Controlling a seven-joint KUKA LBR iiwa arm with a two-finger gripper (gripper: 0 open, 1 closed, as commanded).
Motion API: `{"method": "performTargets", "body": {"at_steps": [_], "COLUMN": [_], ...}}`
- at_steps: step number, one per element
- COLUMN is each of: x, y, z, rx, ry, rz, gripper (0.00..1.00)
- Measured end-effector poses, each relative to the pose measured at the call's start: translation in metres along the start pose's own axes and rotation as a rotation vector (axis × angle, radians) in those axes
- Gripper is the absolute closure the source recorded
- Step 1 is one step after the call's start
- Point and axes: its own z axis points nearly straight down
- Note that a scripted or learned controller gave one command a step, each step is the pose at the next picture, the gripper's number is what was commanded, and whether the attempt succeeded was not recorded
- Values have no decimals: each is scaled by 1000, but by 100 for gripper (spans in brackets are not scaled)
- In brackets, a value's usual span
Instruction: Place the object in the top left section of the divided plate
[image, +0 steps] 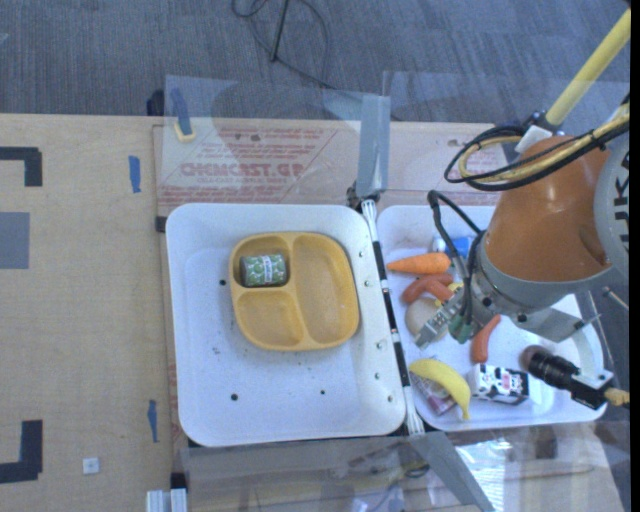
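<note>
Bins side by side on the bench, and we're looking down at them from above. The left bin holds a yellow divided plate, sitting a bit above the bin's middle. In the plate's top left section there's a small green-patterned can, and it's fully inside that compartment. The other two sections look bare to us.

The arm comes in from the right, its big orange band over the right bin. The gripper is low over the left half of that bin, well apart from the plate and the can. Honestly, we can't tell from this angle whether it's open or closed, or whether it has anything in it; it's a jumble of metal and wires down there.

The right bin is pretty crowded:
- an orange carrot near the top left, lying roughly flat
- a reddish sausage-looking piece just below the carrot, and a second one right of the gripper
- a banana near the bottom left
- a small black-and-white box just right of the banana
- something blue above the carrot, partly hidden by the arm
</note>
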Motion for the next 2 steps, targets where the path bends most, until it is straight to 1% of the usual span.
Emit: {"method": "performTargets", "body": {"at_steps": [1,2], "x": [19,-19], "y": [55,43], "z": [6,-78], "rx": [-3,-1], "ry": [-3,-3], "rz": [-250,135], "gripper": [100,100]}}
